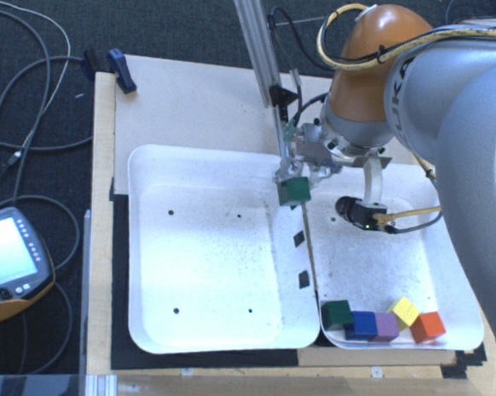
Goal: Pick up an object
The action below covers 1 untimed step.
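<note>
The gripper [294, 178] hangs above the seam between the two bins, its fingers closed on a green cube [296, 191], apparently lifted clear. Five cubes lie in the right bin's [346, 260] near corner. No lettering on the arm [462, 90] is legible.

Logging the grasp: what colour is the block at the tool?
Green block, between the tool's fingers, seen in the camera view.

A handheld screen unit [4, 261] is seen at nine o'clock on dark carpet [160, 15], with cables [31, 73] looped at ten o'clock.
</note>
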{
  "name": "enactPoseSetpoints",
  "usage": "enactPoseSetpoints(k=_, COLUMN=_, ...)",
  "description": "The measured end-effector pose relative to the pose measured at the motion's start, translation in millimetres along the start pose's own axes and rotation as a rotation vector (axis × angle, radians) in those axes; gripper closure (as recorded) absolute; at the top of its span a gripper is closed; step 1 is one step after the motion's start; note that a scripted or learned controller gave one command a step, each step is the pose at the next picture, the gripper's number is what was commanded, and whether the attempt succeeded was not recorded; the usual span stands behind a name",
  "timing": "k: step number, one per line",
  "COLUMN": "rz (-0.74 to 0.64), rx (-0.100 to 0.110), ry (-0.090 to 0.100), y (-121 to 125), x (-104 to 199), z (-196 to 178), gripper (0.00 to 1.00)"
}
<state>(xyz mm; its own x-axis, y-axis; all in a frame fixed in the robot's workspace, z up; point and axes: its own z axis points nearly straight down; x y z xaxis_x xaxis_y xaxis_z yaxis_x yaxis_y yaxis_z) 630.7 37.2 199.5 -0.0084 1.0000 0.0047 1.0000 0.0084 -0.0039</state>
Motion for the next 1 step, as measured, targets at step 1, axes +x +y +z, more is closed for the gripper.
enactPoseSetpoints(k=1, rz=0.006, rx=-0.006, ry=-0.004, y=26.7, x=6.4, z=-0.1, gripper=1.00)
